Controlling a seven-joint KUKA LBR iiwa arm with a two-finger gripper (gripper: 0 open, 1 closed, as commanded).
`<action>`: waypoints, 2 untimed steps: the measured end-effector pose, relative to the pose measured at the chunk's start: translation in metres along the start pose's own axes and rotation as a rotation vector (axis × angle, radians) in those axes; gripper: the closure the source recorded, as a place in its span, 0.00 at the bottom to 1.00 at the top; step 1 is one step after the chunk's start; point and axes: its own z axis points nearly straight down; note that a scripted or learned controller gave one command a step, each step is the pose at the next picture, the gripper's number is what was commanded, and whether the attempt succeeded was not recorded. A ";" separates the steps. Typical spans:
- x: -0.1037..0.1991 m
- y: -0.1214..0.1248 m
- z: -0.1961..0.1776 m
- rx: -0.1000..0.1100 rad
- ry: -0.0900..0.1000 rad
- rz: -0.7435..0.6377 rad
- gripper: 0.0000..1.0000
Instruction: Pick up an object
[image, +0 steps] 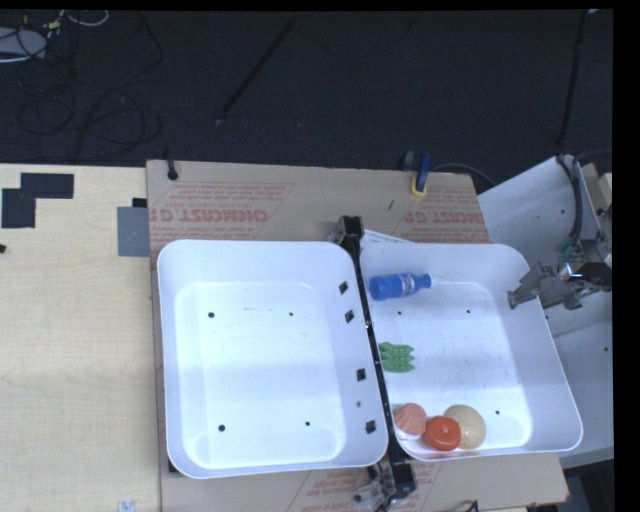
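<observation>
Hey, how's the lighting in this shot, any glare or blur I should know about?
Camera view: even overhead light, with mild glare washing out the left bin floor; the right bin casts soft shadows; the blue bottle and green item look slightly soft; the floor beyond the bench is dark.

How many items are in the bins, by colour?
Blue: 1, bottle
Green: 1, small green item
Pink: 1, round piece
Red: 1, round piece
Tan: 1, round piece
Total: 5, all in the right bin
</observation>
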 end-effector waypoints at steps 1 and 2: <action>-0.001 0.000 -0.010 0.001 0.001 -0.002 1.00; 0.000 -0.001 -0.073 -0.006 -0.002 -0.003 1.00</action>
